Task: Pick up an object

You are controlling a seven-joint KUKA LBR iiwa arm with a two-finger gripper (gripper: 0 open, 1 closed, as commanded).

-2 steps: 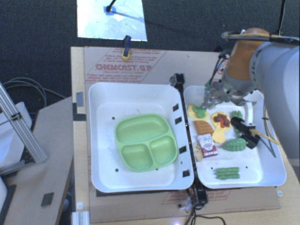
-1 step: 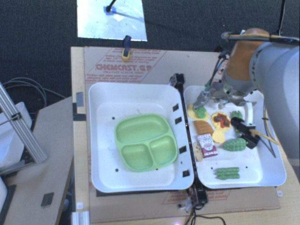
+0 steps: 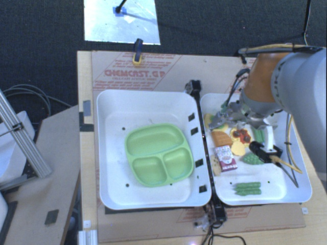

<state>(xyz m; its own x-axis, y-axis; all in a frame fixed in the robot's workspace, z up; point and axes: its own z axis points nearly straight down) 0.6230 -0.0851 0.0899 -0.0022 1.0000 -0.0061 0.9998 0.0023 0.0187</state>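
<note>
The right bin [image 3: 286, 190] holds several toy foods. An orange bread-like piece [image 3: 220, 138] lies next to a red-topped pizza slice [image 3: 241, 135] and a yellow piece [image 3: 238, 149]. A red and white packet [image 3: 226, 159] lies just in front of them. A green pea pod [image 3: 247, 189] rests alone near the bin's front. A small leafy green piece [image 3: 251, 158] sits right of the packet. My gripper [image 3: 225, 119] is low over the bin's back left part, just behind the orange piece and the pizza slice. Nothing shows held in it.
The left bin [image 3: 117, 188] holds a light green divided plate [image 3: 158, 153]. A ridge with black clips [image 3: 196, 131] separates the two bins. The grey arm with its orange band [image 3: 261, 80] covers the right bin's back right corner. A small yellow piece [image 3: 208, 119] lies by the ridge.
</note>
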